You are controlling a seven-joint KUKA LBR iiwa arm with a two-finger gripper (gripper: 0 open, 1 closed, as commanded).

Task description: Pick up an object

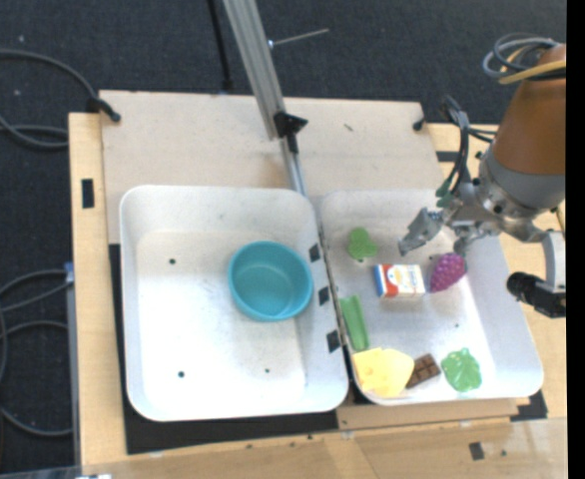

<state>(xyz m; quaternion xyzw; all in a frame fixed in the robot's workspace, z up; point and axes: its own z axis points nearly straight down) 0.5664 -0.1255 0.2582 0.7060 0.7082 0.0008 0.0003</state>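
Two shallow white bins sit side by side on the bench; the left bin holds a teal bowl near its middle, upright, well apart from everything else; the right bin holds the small things. In the right bin, a small green lump lies near the upper left; a white carton with red and blue print lies near the middle, with a purple bunch of grapes just beside it on the right; a long green piece lies along the left wall; a yellow wedge, like cheese, rests at the lower left corner, with a small brown block touching or just beside its right edge, and a green leafy toy next to that. The arm reaches in from the right, its orange band above the grey wrist; the gripper hangs over the upper part of the right bin, above the carton and grapes, with one grey finger pointing left and down; whether the claw is parted or closed cannot be told from this angle, and nothing is seen between its fingers. A slanted metal pole rises behind the bins.
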